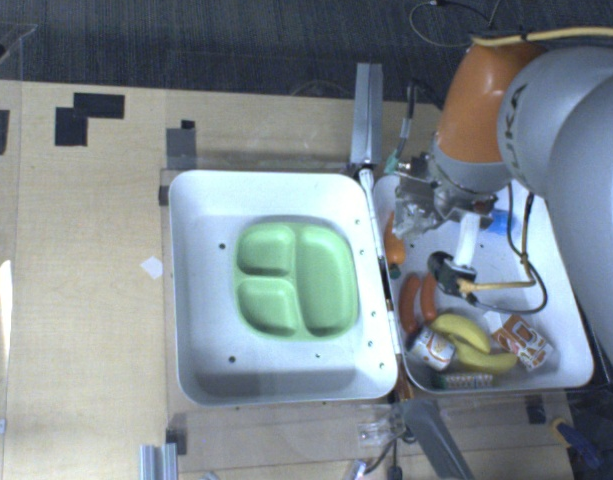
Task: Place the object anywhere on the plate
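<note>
A green plate (294,279) with three compartments lies in the middle of the left white bin (201,218). In the right bin (571,353) my gripper (414,218) hangs low near the back left corner, over the bin floor. A yellow banana (471,343) lies at that bin's front. An orange-red thing (395,248) sits against the bin's left wall just below the gripper, and a red-brown thing (413,298) lies further forward.
A small can with a white label (433,349) and a red-and-white packet (523,341) lie beside the banana. A blue thing (498,223) shows near the arm. A metal divider (366,118) stands between the bins at the back.
</note>
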You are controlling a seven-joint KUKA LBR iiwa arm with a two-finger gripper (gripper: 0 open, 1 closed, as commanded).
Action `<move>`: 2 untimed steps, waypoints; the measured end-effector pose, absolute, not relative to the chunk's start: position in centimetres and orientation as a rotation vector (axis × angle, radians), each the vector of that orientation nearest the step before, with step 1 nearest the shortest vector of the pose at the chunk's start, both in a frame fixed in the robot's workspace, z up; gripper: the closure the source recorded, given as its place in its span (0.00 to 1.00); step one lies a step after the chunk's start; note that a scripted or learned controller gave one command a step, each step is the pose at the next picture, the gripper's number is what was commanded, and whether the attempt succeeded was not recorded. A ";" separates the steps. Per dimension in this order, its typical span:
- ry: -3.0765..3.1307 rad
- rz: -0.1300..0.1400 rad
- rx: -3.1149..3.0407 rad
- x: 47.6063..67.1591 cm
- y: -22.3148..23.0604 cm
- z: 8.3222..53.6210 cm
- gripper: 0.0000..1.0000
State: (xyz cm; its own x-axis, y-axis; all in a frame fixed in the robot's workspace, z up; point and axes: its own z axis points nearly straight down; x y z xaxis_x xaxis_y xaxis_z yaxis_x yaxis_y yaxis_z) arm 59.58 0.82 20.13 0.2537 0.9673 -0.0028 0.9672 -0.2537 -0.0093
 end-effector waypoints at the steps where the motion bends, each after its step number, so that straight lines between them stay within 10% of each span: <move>1: -2.131 0.005 -2.304 50.6 -4.8 18.1 1.00; 2: -2.482 0.001 -1.926 48.8 -3.1 22.7 1.00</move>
State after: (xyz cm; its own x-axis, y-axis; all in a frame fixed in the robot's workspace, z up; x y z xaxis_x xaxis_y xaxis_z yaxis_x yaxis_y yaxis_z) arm 48.84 -3.10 22.69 -0.2482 0.9687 -0.0001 0.9687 0.2482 -0.0005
